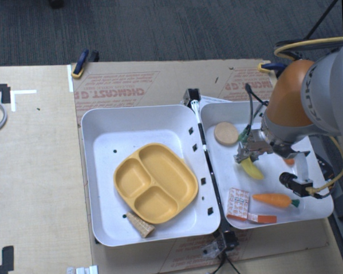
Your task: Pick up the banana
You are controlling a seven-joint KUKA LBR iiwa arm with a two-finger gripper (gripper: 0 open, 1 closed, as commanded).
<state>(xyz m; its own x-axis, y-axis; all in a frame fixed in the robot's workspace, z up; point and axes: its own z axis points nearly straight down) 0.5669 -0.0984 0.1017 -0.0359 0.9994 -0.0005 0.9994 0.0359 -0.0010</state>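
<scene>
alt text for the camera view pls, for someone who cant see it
The grey arm's claw sits low over the upper end of a yellow banana in the right white bin, beside a round cracker, a carrot and a small red-and-white box. The left bin holds a yellow divided plate.

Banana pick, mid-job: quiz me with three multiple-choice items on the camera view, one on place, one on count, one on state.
1. Which bin holds the banana?
A. Left bin
B. Right bin
C. Neither

2. How many compartments does the yellow plate have?
A. Two
B. Three
C. Four

3. How does the carrot lie?
A. Flat in the right bin
B. Standing upright
C. On the plate

Answers:
1. B, since it lies just under the gripper in the right bin.
2. B, because ridges split it three ways.
3. A, as it rests on its side near the front wall.
</scene>
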